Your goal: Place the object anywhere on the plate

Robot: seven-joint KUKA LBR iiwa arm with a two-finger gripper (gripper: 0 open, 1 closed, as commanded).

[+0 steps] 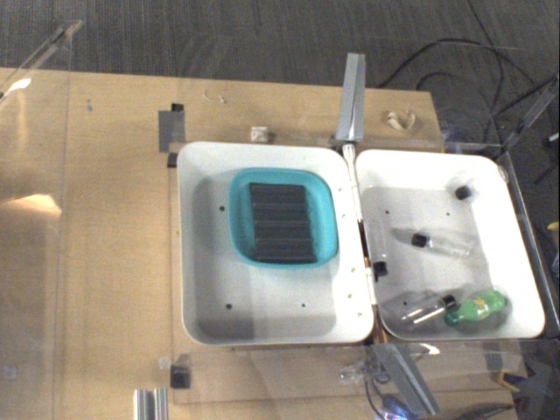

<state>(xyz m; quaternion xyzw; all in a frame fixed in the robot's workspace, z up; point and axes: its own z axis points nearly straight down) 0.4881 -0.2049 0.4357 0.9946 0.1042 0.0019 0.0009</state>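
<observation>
Object: green object (pixel 477 309) at 5 o'clock in right bin (pixel 516 261), beside clear tubes (pixel 442 245) | plate (pixel 282 217) in left bin, 9 o'clock of it | likely light, smooth, slippery; grasp midbody | tool state: cannot tell

Wooden bench (pixel 105 278) carries two white bins side by side: left bin (pixel 201 313), right bin (pixel 516 261). Small cube (pixel 258 134) near far edge.
</observation>
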